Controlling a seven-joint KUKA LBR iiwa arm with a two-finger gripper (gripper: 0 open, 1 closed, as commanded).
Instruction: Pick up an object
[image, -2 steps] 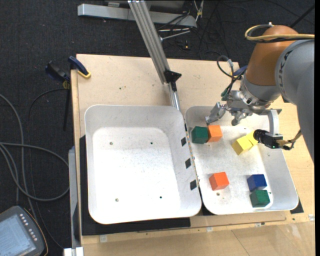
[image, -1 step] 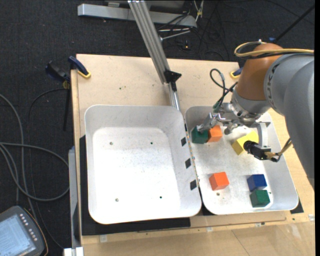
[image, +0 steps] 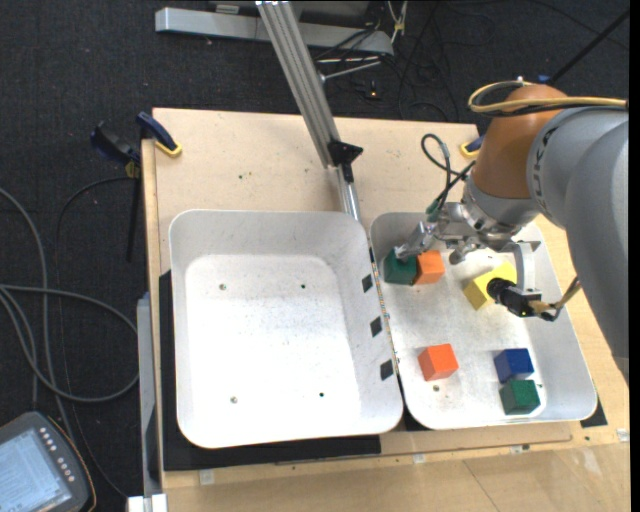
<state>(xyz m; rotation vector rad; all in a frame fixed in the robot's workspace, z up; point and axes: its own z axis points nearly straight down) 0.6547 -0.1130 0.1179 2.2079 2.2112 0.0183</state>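
My gripper (image: 424, 246) is low over the far left corner of the right bin (image: 570, 385). Directly under it, a dark green block (image: 399, 271) and an orange block (image: 431, 267) lie side by side, touching. The gripper's metal tip sits right at their top edges, and I cannot tell whether it touches either one. A yellow block (image: 479, 291) lies just right of them, beside the wrist. Nearer the front of the same bin lie a second orange block (image: 437, 361), a blue block (image: 513, 362) and another green block (image: 519, 397).
The left bin (image: 268, 325) stands beside the right one, their rims meeting near the gripper. A slanted metal pole (image: 310, 95) crosses the bench behind the bins. Blue and yellow clamps (image: 135, 140) grip the bench's far left corner.
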